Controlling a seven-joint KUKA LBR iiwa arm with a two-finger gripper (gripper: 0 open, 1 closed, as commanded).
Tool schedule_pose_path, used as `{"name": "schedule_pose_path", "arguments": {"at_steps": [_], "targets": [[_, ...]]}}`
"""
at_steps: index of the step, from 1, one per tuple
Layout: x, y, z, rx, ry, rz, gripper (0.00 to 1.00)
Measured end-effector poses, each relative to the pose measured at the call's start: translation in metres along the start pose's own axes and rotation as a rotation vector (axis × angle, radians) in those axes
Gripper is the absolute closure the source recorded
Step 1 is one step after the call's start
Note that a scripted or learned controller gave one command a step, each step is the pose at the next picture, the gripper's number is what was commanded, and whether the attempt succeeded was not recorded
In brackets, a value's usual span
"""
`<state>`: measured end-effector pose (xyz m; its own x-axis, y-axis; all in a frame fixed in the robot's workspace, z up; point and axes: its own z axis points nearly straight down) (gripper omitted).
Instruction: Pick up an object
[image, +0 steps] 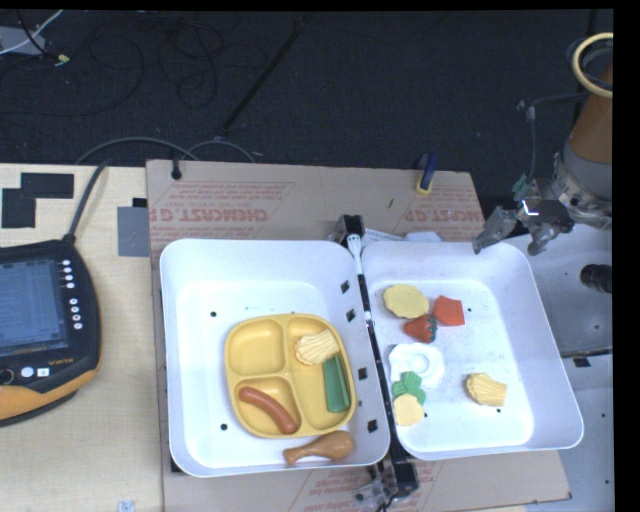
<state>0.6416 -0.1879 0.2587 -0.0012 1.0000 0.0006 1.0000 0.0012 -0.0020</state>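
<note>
While the metal end effector (512, 226) hangs spread wide, glossy plastic foods fill a compartmented yellow tray (288, 375).

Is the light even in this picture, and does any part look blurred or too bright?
Camera view: the two shallow white plastic bins are brightly lit, nearly washed out, with soft shadows at their walls; the dark floor behind is underexposed; the claw at the upper right looks slightly blurred; the yellow divided plate is sharp.
</note>
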Motion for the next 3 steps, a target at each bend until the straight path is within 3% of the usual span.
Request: {"name": "schedule_pose_path", "arguments": {"at_steps": [1, 2, 3], "targets": [[0.0, 0.0, -0.01, 0.001, 0.0, -0.002, 1.0], [-0.019, 0.001, 0.089, 0.008, 0.001, 0.001, 1.0], [0.034, -0.077, 0.012, 0.001, 0.003, -0.001, 1.0]]}}
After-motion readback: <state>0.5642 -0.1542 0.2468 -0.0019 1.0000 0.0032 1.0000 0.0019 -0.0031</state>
